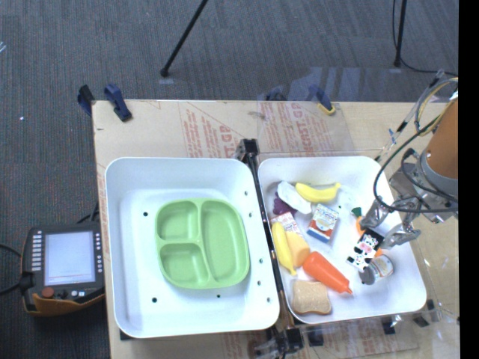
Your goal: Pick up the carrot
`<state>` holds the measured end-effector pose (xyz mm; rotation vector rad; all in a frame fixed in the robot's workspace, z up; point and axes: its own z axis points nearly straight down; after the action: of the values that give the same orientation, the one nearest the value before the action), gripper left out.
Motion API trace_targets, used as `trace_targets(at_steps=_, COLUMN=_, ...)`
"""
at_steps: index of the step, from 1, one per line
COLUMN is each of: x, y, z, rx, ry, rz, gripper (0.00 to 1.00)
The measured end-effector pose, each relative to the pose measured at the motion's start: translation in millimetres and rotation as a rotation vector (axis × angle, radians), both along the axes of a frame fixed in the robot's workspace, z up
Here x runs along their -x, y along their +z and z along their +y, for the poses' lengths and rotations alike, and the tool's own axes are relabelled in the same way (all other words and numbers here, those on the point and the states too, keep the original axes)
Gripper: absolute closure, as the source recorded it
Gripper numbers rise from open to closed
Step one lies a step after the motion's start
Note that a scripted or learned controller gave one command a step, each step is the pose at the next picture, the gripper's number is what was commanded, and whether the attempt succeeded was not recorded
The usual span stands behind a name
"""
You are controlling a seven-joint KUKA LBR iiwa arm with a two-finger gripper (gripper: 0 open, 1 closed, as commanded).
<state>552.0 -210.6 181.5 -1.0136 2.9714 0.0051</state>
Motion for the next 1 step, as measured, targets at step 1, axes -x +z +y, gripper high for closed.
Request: trace_targets(at_steps=1, x=21.7, y=-87.6, z=3.0, rx=-0.003, ry=0.401, rz=0.0, gripper=1.0)
